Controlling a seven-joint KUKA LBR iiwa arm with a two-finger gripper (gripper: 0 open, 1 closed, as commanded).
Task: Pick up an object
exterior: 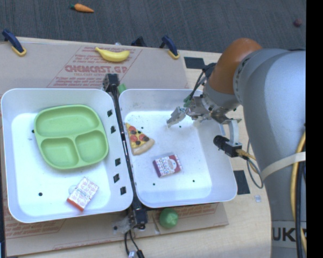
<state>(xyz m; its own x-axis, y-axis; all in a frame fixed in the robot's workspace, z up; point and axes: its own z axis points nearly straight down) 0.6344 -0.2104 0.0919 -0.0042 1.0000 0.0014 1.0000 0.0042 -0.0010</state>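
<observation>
The right bin (215, 181) holds a toy pizza slice (138, 138) near its left wall and a small red packet (167, 165) lying flat near the middle. My gripper (175, 117) hangs over the upper middle of this bin, pointing down and to the left. It is to the right of and above the pizza slice, well apart from both objects. Nothing shows in it. The left bin (16, 187) holds a green divided plate (70, 136) and a red and white carton (82, 193).
The grey arm with its orange band (234, 63) reaches over the right bin's right rim. A yellow banana (113, 54) lies on the cardboard behind the bins. A green ball (168, 217) sits at the front edge. An orange carrot (83, 7) lies on the floor.
</observation>
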